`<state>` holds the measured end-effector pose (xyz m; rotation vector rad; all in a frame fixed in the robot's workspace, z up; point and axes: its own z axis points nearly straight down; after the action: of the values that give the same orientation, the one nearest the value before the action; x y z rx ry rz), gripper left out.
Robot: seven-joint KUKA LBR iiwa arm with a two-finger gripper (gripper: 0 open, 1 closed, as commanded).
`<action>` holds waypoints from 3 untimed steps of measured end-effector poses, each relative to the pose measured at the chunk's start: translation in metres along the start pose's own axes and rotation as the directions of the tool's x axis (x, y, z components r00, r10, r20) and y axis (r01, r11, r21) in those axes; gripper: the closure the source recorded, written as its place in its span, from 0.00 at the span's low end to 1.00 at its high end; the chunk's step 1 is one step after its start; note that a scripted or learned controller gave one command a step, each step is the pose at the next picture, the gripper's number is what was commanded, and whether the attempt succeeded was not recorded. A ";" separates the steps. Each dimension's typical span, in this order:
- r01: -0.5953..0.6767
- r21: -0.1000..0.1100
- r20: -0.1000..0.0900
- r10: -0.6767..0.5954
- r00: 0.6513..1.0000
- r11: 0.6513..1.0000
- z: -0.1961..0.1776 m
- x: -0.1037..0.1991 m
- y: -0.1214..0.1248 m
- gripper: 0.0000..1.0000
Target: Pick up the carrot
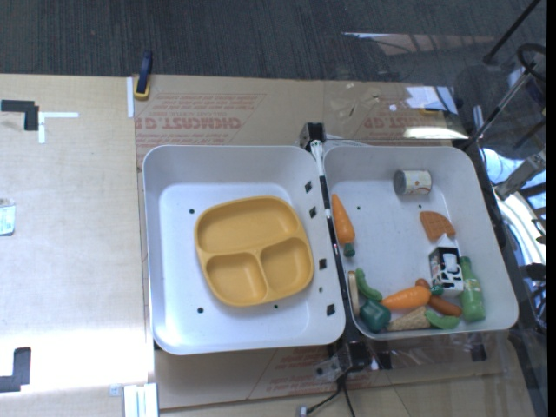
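While one carrot (343,222) lies lengthwise by the right bin's (486,233) left wall, green end nearest, another (408,299) lies crosswise, partly buried among toys.

Yellow tray (253,252) — left bin (165,259)

Both white bins (165,259) look like smooth, faintly glossy plastic; the yellow tray (254,250) is matt plastic; the worktop (69,233) resembles pale matt wood.
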<state>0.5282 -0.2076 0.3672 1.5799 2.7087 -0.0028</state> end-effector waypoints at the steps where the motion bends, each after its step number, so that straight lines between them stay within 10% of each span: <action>1: 0.000 0.000 0.000 0.000 1.000 1.000 0.000 0.000 0.000 0.00; 3: 0.364 -0.001 -0.003 -0.364 0.931 0.931 0.077 0.011 -0.049 0.00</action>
<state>0.4799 -0.2224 0.2899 1.0509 2.9571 -0.0009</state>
